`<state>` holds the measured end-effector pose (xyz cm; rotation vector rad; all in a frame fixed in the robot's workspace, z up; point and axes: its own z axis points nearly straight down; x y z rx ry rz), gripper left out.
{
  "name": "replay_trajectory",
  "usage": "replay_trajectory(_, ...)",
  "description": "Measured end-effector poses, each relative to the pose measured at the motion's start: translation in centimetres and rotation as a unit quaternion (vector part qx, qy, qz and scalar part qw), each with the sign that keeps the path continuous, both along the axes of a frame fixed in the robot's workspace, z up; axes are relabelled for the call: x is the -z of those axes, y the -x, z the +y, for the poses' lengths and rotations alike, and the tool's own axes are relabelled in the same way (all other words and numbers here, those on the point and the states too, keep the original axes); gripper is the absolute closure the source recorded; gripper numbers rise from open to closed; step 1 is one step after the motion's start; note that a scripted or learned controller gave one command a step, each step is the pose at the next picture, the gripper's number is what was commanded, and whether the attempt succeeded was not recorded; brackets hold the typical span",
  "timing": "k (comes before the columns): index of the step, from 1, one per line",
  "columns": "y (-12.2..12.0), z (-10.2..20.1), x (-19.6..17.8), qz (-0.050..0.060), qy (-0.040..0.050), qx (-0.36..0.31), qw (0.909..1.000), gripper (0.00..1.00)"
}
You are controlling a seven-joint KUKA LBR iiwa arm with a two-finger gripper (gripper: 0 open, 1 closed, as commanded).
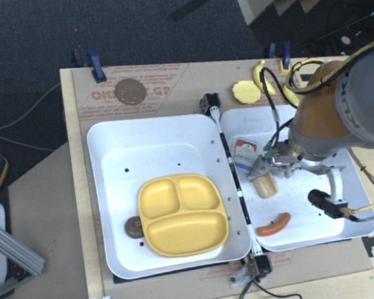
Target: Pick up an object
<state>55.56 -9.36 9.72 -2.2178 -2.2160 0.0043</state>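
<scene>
Hand [264, 170] is seen low in the right bin [357, 226], right at a tan cylinder-ish piece [265, 186]; whether it's apart or clamped can't be told tbh. A slip is risked, since the small carton [244, 153] is crowded just beside.

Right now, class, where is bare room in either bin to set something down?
Left white bin: bare floor behind the yellow divided plastic plate. Right white bin: crowded, holding the gripper, small carton, tan cylinder and sausage.

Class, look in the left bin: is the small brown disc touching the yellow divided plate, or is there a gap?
Touching. In the camera view the brown disc sits against the yellow divided plate, its right side tucked at the plate's rim, no white between.
</scene>
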Motion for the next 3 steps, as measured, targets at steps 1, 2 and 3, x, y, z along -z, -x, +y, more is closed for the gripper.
replay_trajectory(1,1.3,0.0,1.4,-0.001,0.0004,0.000,1.0000,0.00)
replay_trajectory(2,2.4,-0.8,1.3,-0.002,0.0008,0.000,1.0000,0.00)
replay_trajectory(3,1.1,0.2,1.3,-0.004,0.0016,-0.001,1.0000,0.00)
